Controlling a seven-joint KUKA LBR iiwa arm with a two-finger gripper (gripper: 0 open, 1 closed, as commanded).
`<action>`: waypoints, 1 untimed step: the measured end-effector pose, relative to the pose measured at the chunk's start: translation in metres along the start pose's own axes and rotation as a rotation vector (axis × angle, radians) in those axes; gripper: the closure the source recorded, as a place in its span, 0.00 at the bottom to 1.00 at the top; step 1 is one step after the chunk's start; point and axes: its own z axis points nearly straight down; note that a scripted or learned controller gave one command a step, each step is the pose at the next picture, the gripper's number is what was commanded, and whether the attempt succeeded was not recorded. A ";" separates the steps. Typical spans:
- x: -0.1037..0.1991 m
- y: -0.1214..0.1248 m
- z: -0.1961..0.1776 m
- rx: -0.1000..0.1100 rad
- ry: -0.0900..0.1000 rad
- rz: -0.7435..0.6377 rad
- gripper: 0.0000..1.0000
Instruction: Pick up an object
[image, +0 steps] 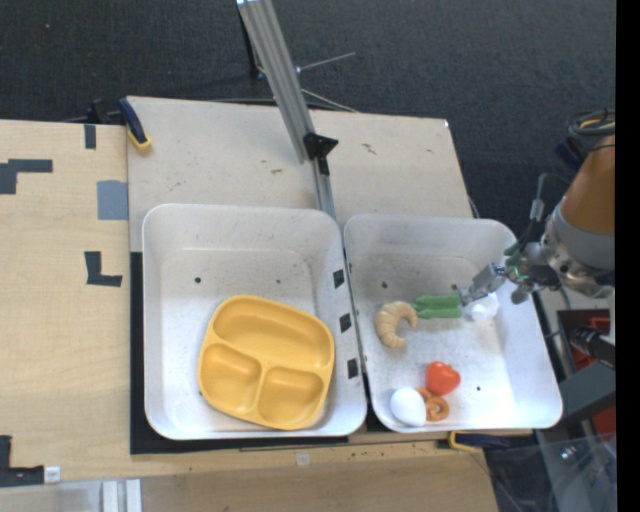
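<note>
The right bin (520, 385) holds several small items. A tan croissant (396, 323) lies beside a green cylinder-shaped piece (437, 307). A small white piece (483, 311) sits just right of the green one. Near the front lie a red piece (442, 377), a white egg (407, 405) and a small orange piece (436, 406). My gripper (492, 285) hangs over the right bin's right side, just above and to the right of the green piece's end and over the small white piece. Nothing is visibly held in it.
The left bin (170, 300) holds a yellow divided tray (265, 360). A grey metal pole (285, 85) slants from the top down to the wall between the bins. A yellow-and-blue clamp (135, 125) lies on the bench at the far left.
</note>
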 end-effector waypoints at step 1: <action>0.000 0.000 0.000 0.000 0.000 0.000 0.00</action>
